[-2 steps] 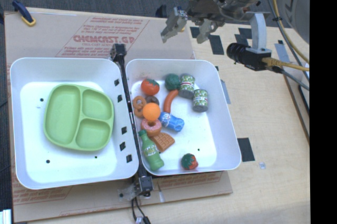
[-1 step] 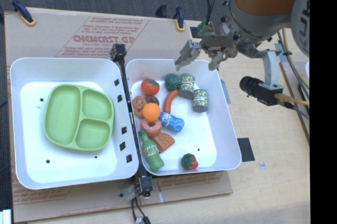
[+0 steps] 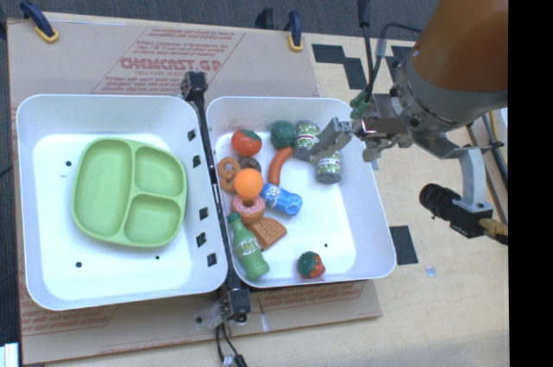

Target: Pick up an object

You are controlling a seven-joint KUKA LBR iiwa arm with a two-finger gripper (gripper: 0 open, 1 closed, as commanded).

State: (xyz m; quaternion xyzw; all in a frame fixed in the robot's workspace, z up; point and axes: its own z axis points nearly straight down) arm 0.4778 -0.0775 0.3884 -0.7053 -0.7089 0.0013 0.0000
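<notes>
Orange carrot (image 3: 278, 164) lies nearly upright in the right bin (image 3: 367, 218)

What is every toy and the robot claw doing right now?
claw: low over the right bin's upper right part, by a grey can.
grey can: lying in the bin.
green plate: flat, right way up, in the left bin.
green bottle: lying on its side.
orange ball: sitting on top of other toys.
blue can: lying on its side.
carrot: lying flat.
strawberry: alone near the front wall.
</notes>
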